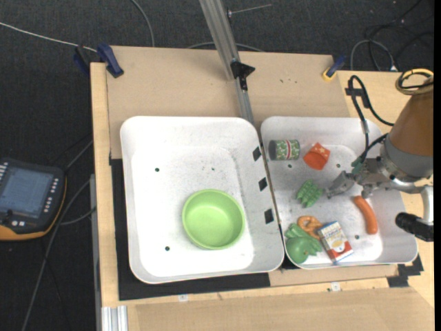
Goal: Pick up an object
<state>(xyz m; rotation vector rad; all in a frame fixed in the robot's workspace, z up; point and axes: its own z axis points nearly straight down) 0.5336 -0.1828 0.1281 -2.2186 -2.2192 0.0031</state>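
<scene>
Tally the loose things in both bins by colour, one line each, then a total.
Green: 4, the bowl, can, small toy and corner piece
Orange: 3, the cup, carrot-like stick and small ring-like piece
Red-and-white: 1, the box
Total: 8

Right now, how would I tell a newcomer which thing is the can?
Look in the right bin, at its far left corner. The can lies on its side there, beside the orange cup. It is the one dark green cylinder with a label.

Hand [339,186] low in right bin [386,131], just beside green toy [309,193]
</scene>
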